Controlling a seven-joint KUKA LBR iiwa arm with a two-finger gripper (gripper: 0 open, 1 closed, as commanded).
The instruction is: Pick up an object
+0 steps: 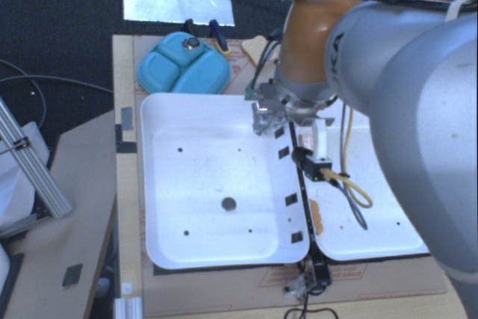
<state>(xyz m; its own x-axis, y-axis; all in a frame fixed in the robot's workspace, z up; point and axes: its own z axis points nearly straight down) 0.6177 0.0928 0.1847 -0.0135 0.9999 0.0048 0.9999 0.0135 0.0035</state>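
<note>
Grey arm [418, 108] bulk looms from the right, its orange band [310, 33] above the wrist. At the wrist, the gripper [287, 119] hangs over the ridge where the 2 bins meet, and I cannot tell its state. On the left bin [160, 160] floor lies 1 small dark round object [228, 203], well apart from the gripper. An orange strip [316, 217] lies in the right bin [388, 235], near the divider. Beyond the bins, on the bench, rests a blue container [183, 67].

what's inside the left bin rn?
One small dark round object lies on the left bin's floor, amid a few tiny dark specks. The gripper hangs over its upper right corner, so that patch is covered.
</note>
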